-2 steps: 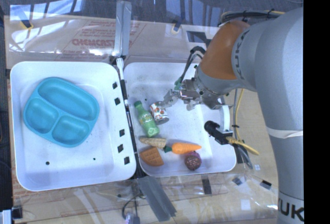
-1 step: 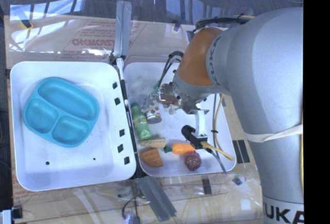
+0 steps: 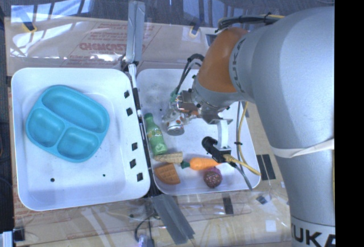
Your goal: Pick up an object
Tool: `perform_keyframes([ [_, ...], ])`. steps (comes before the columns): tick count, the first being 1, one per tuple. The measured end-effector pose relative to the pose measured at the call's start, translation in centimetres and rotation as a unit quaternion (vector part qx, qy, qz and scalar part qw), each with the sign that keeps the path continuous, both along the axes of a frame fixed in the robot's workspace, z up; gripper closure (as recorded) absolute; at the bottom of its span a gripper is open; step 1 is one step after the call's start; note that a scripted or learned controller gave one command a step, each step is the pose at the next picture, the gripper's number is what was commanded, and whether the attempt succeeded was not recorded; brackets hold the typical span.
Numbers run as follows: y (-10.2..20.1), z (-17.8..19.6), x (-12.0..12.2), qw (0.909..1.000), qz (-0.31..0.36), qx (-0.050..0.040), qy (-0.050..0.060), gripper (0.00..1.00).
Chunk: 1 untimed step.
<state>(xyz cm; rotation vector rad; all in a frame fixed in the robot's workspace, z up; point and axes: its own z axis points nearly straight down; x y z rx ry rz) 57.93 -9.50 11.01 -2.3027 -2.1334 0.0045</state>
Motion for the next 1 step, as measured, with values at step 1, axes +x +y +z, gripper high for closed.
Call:
perform_keyframes([
  [1, 4.58, 8.17, 0.54, 0.9985, -0.054, -0.0001, -0.001, 1.00],
])
